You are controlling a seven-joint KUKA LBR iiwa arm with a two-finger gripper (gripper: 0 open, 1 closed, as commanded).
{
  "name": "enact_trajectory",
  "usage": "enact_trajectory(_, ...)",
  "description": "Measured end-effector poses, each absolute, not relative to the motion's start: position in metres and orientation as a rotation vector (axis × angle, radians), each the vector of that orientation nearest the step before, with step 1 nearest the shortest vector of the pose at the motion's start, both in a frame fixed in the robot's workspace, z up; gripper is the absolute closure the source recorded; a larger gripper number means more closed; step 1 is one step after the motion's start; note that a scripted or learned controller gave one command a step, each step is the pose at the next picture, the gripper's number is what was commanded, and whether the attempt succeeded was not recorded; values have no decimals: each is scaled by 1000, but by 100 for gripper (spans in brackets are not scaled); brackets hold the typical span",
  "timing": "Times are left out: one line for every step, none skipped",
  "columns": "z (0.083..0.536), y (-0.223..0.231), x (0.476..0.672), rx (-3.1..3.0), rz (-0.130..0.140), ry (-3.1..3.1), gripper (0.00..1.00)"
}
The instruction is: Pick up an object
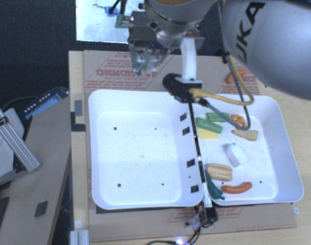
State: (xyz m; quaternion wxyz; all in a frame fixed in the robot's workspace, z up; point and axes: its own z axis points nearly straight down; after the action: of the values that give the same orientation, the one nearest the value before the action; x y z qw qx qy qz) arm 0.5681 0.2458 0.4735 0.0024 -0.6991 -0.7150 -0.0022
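Above the far edge of the worktop (78, 152), beyond both bins, your arm's hand (144, 61) hung over the printed cardboard sheet (112, 70), and from this slanted view you could not tell whether it was open or closed; nothing was visible in it. Every candidate lay in the right bin (285, 152), well apart from the hand, while the left bin (140, 147) sat just beside it. You had a green piece (216, 118) resting against a yellow block (208, 132) and a second green piece (208, 124) at the bin's inner edge, a small ridged tan cone (245, 134) and an orange pretzel-like piece (238, 120) near the far wall, a white block (236, 154) in the middle, and a tan roll (219, 172) and an orange sausage (237, 188) toward the near corner. All looked like light, stiff toy pieces, probably smooth plastic and liable to skid or roll on the slick bin floor. The white block seemed your best choice: it stood alone, with flat opposite faces to close on across its narrow width. The sausage and roll, being rounded, would have needed a grip square across the middle.
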Motion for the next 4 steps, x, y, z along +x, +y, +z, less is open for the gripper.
enact_trajectory(480,209,550,-2220,0,-2222,100)
enact_trajectory(478,175,545,-2223,-1,-2220,100)
enact_trajectory(462,115,555,-2228,0,-2217,100)
enact_trajectory(435,64,547,-2227,1,-2217,100)
